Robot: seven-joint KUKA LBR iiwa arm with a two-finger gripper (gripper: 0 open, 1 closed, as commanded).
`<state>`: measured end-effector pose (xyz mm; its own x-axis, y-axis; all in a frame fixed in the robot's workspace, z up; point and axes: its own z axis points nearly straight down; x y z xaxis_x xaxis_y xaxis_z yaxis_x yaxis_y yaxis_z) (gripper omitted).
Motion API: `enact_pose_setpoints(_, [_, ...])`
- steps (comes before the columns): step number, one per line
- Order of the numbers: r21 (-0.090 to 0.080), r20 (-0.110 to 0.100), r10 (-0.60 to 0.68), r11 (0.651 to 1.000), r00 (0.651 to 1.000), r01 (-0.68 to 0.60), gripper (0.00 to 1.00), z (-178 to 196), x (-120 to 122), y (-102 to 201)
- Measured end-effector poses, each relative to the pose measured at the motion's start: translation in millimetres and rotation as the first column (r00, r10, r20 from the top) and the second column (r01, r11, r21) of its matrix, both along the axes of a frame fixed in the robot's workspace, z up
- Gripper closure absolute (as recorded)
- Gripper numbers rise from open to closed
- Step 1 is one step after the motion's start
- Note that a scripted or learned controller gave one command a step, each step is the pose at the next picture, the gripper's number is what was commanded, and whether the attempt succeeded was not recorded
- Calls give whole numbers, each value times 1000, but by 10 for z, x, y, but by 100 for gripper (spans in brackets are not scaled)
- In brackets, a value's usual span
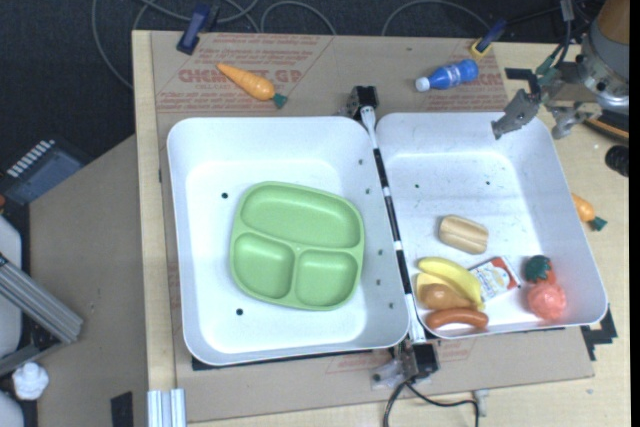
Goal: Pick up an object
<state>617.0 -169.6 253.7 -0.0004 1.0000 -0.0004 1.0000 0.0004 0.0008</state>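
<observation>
Right bin (520, 165), toy food lot: gripper (535, 111) hovering open-fingered over its far rim, gripping nothing.
Lying near the bin's front wall: tan bread roll (463, 233), yellow banana (449, 276), hot dog (457, 319), strawberry (546, 299); packet (497, 275) print showing, unreadable.

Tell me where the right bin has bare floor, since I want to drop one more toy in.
The far half of the right bin is bare, between its far rim and the bread roll. The near end is crowded: banana, sausage, packet and strawberry huddle together. The gripper hovers at the far right corner.
</observation>
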Motion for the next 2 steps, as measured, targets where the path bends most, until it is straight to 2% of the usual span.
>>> enact_pose_setpoints(1, [0,-4,-1,1000,1000,1,0,-1139,-320,-521])
enact_pose_setpoints(2, [2,-3,0,1000,1000,0,0,-1699,-1122,499])
